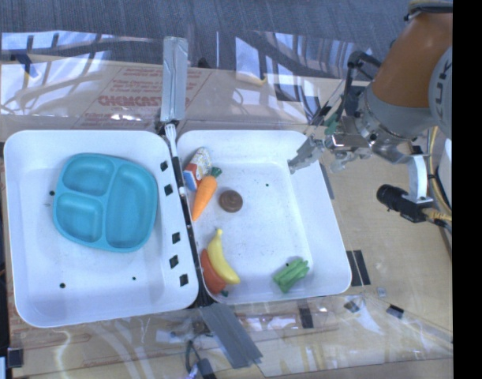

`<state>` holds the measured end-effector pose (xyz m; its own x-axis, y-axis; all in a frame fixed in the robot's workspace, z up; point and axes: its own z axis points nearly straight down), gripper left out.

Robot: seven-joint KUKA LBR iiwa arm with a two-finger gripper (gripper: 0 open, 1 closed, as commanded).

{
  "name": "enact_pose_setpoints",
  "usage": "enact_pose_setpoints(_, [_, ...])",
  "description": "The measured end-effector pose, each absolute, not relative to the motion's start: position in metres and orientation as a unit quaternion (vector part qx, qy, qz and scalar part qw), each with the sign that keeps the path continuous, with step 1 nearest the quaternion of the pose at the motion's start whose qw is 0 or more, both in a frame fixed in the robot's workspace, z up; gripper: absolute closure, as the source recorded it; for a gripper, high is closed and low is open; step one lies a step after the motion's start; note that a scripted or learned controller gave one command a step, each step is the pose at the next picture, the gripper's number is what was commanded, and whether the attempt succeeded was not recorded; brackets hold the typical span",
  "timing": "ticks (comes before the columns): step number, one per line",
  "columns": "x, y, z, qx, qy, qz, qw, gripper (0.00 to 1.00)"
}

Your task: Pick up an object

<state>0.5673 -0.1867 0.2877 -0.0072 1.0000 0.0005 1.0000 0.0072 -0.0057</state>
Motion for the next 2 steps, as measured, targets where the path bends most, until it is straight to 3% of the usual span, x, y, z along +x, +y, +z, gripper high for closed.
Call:
enact_pose_setpoints(1, [0.593,-0.112,0.114,-0.588,-0.809,0.0018,0.004,0.00])
enact_pose_setpoints(2, [0.635,-0.119,0.090,-0.624,-0.781,0.0086,0.003,0.00])
